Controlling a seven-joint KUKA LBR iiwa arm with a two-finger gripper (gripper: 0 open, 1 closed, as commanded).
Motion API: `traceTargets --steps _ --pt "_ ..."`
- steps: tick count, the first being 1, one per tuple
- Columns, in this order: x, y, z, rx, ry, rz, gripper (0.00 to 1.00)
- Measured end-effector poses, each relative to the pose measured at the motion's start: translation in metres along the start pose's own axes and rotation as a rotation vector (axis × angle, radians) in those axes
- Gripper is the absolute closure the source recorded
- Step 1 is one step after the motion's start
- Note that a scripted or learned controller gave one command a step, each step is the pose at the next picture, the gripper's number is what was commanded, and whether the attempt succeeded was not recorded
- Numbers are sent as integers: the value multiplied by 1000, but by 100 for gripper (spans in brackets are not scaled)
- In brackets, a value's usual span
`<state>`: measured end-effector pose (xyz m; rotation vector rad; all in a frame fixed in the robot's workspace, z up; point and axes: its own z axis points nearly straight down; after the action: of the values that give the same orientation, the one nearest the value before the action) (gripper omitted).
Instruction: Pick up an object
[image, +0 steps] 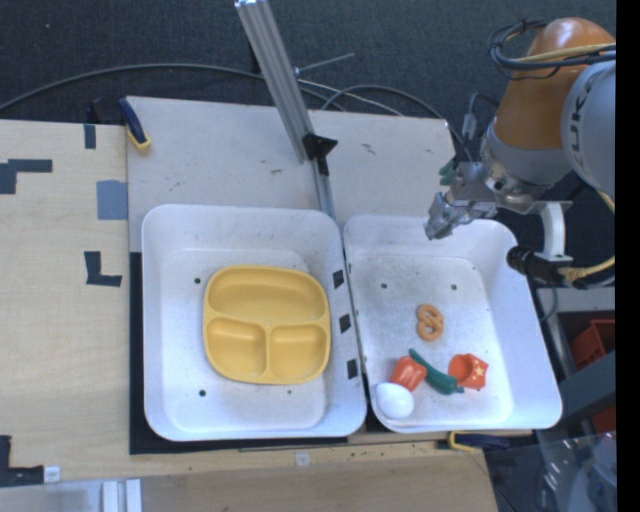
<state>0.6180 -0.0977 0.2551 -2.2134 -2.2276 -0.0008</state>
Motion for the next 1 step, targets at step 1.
traceTargets --steps 1 --pt "48 15 13 1 -1 0 100"
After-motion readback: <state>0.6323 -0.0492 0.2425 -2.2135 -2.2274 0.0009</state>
